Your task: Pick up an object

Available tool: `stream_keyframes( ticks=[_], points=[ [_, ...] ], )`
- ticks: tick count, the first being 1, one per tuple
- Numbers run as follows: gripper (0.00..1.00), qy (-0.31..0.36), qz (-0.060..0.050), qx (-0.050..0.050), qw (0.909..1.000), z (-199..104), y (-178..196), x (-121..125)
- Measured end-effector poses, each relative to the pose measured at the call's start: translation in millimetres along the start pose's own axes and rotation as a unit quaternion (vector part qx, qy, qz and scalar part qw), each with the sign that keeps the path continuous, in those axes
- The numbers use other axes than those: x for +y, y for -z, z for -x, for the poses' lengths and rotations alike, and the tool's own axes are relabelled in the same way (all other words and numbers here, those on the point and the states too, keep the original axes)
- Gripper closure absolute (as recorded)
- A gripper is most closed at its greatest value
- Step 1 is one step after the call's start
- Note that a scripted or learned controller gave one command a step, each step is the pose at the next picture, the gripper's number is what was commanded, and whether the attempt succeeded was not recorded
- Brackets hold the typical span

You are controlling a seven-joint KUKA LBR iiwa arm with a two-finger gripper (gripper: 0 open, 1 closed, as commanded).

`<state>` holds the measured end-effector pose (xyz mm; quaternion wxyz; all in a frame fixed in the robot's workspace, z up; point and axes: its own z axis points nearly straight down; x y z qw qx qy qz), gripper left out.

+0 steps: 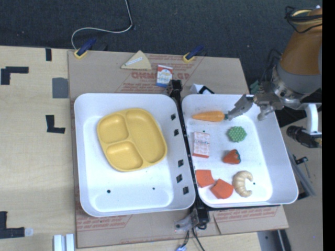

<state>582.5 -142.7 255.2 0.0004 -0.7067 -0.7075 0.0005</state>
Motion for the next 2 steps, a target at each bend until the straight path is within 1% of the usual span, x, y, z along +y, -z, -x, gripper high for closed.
stream_keyframes(
  ticks=[1,2],
  points=[
    [0.0,-0.001,-0.002,0.0,1.0,54.8,-117.1,33.3],
    [0.0,0.0,0.002,-0.001,1.0,39.2,-168.4,44.8]
  ],
)
